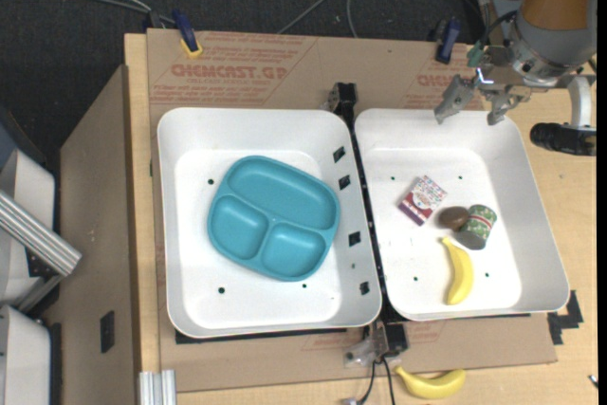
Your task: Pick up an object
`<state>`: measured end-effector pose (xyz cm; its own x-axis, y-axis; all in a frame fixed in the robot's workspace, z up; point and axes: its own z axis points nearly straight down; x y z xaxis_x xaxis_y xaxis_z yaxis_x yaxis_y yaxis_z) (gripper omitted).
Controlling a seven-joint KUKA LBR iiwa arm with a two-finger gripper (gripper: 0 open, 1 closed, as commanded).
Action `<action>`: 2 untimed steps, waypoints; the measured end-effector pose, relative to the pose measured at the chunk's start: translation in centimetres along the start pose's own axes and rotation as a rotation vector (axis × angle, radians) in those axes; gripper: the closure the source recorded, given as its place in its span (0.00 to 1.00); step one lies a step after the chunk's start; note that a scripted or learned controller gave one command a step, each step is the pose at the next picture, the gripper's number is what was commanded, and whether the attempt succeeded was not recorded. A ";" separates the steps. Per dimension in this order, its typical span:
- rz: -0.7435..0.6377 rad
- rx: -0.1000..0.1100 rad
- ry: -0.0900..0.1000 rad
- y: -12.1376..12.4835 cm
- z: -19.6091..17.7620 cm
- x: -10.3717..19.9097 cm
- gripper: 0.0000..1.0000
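In the right bin [503, 294] lie a small pink and white box [422, 199], a dark brown round item [454, 218], a green-labelled can [479, 226] and a yellow banana [459, 272]. My gripper [471, 106] hangs above the bin's far rim, well behind these objects. Its two fingers are spread apart and nothing is between them. The box is the nearest object to it, about a hand's width closer to the camera.
The left bin [180, 232] holds a blue divided plate [273, 216]. A black clip row [353, 204] runs between the bins. A second banana [432, 382] lies on the bench in front of the bins. Blue clamps [188, 35] hold the cardboard at the back.
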<state>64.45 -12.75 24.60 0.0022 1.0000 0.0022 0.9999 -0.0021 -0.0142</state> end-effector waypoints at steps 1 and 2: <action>-0.003 -0.013 -0.002 0.2 -0.8 0.0 0.00; -0.002 -0.006 0.000 -0.1 5.4 0.6 0.00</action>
<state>64.24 -12.13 19.22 -0.0003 1.0000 0.0022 1.0000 0.0003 -0.0080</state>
